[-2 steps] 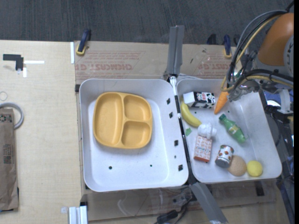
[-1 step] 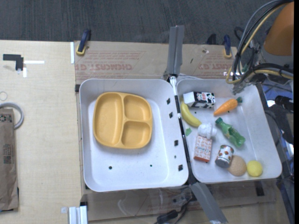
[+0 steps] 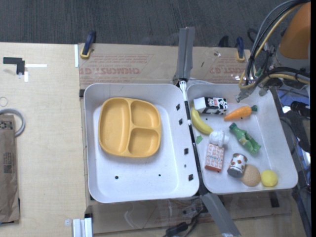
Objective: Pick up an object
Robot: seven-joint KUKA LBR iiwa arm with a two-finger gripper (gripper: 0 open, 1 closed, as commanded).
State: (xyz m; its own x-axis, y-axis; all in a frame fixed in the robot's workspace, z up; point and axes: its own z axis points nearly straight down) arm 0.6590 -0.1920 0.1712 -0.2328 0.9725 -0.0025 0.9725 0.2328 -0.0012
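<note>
**Objects in the right bin, arm at its far right corner**

Nothing is seen held. The objects are spread over the right bin [image 3: 284, 132]. Nearest its far wall a small cow-patterned carton [image 3: 211, 104] is laid on its side, with a carrot [image 3: 239, 112] just to its right, the green top pointing right. A banana [image 3: 200, 122] is curved along the bin's left wall, below the carton. A green bottle [image 3: 245, 138] is lying tilted in the middle. A white-capped, orange-labelled carton [image 3: 215, 153] is laid near the left wall, and a small can [image 3: 237, 164] is placed just to its right. A tan ball [image 3: 251, 175] is touching the can at the near side, and a lemon [image 3: 269, 177] is set just beside the ball, close to the near right corner.

The gripper [image 3: 245, 94] is seen at the bin's far right corner, above and just right of the carrot, under a bundle of cables; whether the jaws are spread or pressed together cannot be told.

In the left bin [image 3: 94, 181] a yellow three-part plate [image 3: 130, 127] is laid, its compartments facing up. Both bins are carried on the worktop [image 3: 39, 132], where a brown bag [image 3: 8, 167] is seen at the left edge.
</note>
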